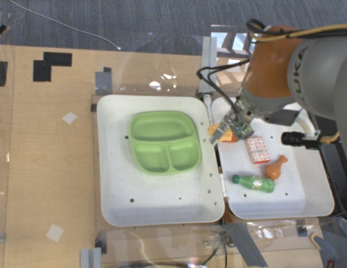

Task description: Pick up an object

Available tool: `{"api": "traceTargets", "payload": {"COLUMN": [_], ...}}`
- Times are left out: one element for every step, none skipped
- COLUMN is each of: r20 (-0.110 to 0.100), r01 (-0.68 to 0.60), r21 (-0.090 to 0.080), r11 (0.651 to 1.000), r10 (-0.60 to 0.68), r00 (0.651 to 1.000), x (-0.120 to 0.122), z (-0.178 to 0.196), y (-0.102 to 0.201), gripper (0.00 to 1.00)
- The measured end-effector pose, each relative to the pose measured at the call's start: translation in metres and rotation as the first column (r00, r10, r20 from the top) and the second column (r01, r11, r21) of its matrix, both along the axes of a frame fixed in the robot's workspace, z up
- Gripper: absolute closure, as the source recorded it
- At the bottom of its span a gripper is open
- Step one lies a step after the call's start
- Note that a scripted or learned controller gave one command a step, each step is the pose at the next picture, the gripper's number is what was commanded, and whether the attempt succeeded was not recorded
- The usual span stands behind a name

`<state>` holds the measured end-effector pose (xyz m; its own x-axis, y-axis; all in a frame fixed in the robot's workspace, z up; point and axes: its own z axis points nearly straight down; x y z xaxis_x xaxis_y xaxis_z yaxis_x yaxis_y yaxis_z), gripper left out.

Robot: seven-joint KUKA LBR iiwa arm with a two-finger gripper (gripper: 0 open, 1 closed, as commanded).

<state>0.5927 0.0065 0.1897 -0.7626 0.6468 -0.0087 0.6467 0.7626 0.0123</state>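
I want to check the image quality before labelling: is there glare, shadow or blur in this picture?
Camera view: white glare patch on the clear panel behind the left bin; lighting otherwise even, shadows soft; green tray and green bottle sharp; tool slightly blurred.

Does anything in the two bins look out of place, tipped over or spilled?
Nothing looks spilled or damaged. The green plastic bottle lies on its side in the right white bin, beside the orange drumstick-shaped toy and the small red-and-white patterned packet. The green three-compartment plastic tray sits flat in the left white bin.
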Motion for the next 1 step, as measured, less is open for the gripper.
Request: {"api": "traceTargets", "payload": {"r20": [-0.006], "r01": [-0.416], "r21": [-0.006], "r11": [0.909], "r10": [0.416], "r00": [0.909], "x": [-0.0660], "z": [0.0352], "y": [0.0185], "gripper": [1.00]}}
